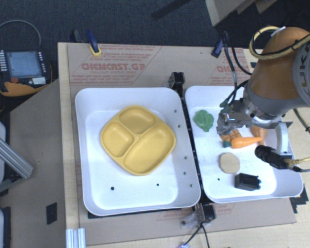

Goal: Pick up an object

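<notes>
Under jaws (228, 129) — carrot (246, 142) half hidden, grip unclear.

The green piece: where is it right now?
The green piece lies in the right bin, near its upper left corner, just left of the gripper and above the tan disc.
</notes>
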Robot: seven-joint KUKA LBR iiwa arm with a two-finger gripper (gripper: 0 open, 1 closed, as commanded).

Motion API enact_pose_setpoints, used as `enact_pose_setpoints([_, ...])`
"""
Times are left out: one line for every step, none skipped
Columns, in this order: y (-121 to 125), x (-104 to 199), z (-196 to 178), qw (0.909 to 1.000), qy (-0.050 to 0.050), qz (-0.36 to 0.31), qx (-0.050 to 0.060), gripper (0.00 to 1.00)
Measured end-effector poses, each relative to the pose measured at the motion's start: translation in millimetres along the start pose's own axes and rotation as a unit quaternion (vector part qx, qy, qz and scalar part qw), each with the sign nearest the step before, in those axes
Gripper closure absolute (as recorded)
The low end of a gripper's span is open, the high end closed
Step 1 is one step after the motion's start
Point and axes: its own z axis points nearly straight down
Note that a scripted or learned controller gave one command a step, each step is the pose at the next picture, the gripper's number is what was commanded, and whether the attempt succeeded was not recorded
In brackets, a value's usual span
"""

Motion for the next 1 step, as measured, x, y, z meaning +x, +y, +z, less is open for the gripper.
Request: enact_pose_setpoints([-16.6,53.7,5.7,1.0,0.0,0.0,0.0,1.0])
